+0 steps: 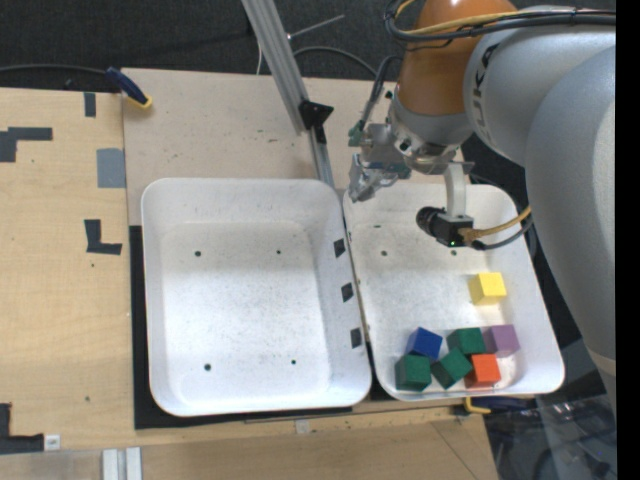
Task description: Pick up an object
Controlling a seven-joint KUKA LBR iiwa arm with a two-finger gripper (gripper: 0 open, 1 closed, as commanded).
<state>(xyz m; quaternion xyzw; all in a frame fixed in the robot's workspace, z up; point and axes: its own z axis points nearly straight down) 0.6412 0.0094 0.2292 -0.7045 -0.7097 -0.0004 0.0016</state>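
1. Arm (520, 78), grey with orange band, enters from the right and reaches over the far end of the right bin (400, 268).
2. Gripper (366, 183) hangs above the far-left corner of the right bin, close to the wall shared with the left bin (165, 268). Nothing shows between its fingers; whether they are spread or closed, I cannot tell, the view is too small and cluttered there.
3. Task objects are small blocks, all lying in the right bin, well apart from the gripper.
4. Yellow block (489, 287) sits alone near the bin's right wall, about midway along.
5. Cluster at the near end: blue block (425, 343), green block (413, 372) at the near-left, a second green block (452, 368) just beside it, a third green block (466, 341) behind, orange block (485, 369), purple block (503, 339) at the right.
6. Blocks in the cluster touch or nearly touch one another.
7. A slanted metal pole (280, 58) crosses the far side of the bench (60, 288).
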